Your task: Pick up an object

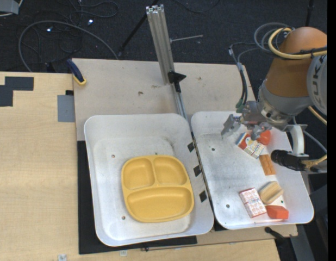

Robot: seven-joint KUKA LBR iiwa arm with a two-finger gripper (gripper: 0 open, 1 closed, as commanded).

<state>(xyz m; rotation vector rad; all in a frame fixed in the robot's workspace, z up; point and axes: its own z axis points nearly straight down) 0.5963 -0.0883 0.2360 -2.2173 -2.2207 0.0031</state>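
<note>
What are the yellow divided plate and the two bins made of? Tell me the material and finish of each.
Yellow divided plate: likely moulded plastic, matte; uniform colour, soft rounded compartment ridges.
Left bin and right bin: likely thin formed plastic, white, slightly scuffed; rounded corners, dull greyish wear marks. Painted metal cannot be ruled out.

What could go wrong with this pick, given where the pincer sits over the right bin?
The pincer is above a tight cluster: a small white-and-red packet touching an orange piece. It might nudge or grab both. The cluster also lies near the right bin back wall, so a descent could clip the rim. Cables hang close to the wrist.
</note>
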